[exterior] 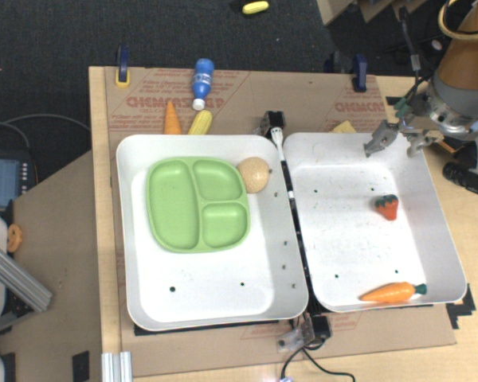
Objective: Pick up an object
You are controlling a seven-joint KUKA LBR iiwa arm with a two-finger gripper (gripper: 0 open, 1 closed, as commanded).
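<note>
- Camera view: end effector (397,136) hovering over right bin's (334,221) far-right corner, fingers spread, gripping nothing.
- Strawberry (386,206) lying near right edge, apart from it, nearer the camera.
- Carrot (392,293) at near-right corner.

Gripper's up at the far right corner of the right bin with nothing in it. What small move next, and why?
Probably bring the gripper toward the camera over the strawberry, then lower. Its fingers look spread and hold nothing, and the strawberry sits alone in the right bin, the nearest object; the carrot lies farther off.
</note>
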